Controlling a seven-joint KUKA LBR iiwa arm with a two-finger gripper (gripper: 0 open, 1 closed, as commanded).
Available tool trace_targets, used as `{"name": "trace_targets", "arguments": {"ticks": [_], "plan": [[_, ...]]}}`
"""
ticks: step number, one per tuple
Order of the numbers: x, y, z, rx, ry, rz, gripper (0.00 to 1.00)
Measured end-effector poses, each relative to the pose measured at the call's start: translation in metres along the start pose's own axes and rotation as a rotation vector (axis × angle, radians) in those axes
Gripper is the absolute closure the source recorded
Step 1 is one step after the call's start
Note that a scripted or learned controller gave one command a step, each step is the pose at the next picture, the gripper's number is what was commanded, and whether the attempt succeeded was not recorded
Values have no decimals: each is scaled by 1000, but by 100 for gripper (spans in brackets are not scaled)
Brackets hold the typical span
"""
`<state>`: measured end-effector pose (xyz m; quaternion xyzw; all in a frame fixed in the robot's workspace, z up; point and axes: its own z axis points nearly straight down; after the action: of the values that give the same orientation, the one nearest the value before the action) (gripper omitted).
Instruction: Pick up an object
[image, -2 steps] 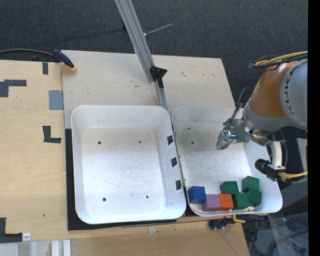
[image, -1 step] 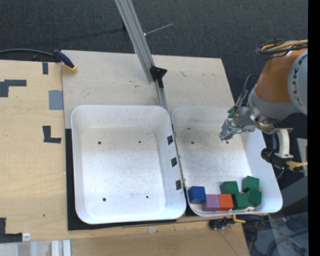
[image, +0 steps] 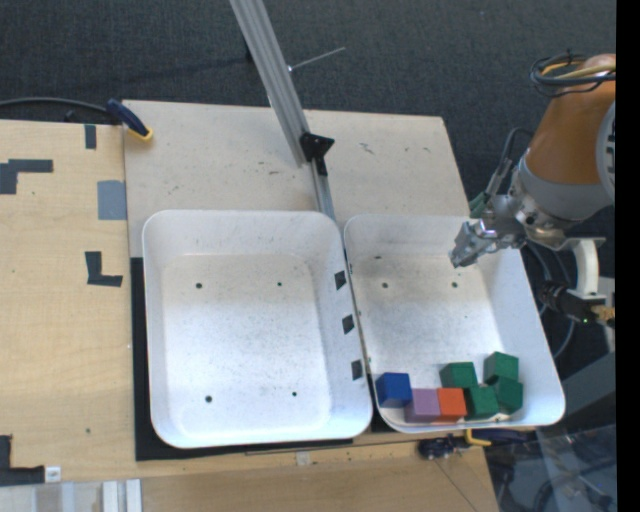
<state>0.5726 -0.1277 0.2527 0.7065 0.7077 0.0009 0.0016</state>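
Objects: a cluster of small blocks lies in the near right corner of the right bin (image: 520, 300), well apart from the gripper.
Blue block (image: 394, 388): leftmost of the cluster, close to the bin's left wall and near rim.
Purple block (image: 426, 403): just right of the blue one, against the near rim.
Orange block (image: 452, 402): touching the purple block on its right side.
Green blocks (image: 488, 382): several, bunched to the right of and behind the orange block; one stands higher at the far right of the group. How many there are I cannot tell for sure.
Gripper (image: 466, 250): over the far right part of the right bin, near its right wall, tips pointing down and leftward.
Finger state: cannot tell whether spread or closed; the tips are small and blurred. Nothing shows between them.
Arm (image: 570, 150): grey wrist with the orange band above it, reaching in from the right edge over the bin's far right corner.
Right bin: white, shallow, floor speckled with dark marks, bare apart from the blocks.
Left bin (image: 160, 300): white, shallow, side by side with the right bin, their walls touching along the middle; speckled floor with a few dark dots.
Metal rail (image: 275, 80): a slanted silver bar running from the top edge down to the seam between the bins, with a black bracket partway along.
Bench (image: 220, 150): pale board under both bins, grey tape patches at the left.
Clamp (image: 130, 118): blue and yellow, at the far left corner of the board.
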Motion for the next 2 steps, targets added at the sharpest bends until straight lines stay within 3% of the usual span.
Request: {"name": "trace_targets", "arguments": {"ticks": [2], "plan": [[100, 8, 10, 5, 2, -4, 100]]}}
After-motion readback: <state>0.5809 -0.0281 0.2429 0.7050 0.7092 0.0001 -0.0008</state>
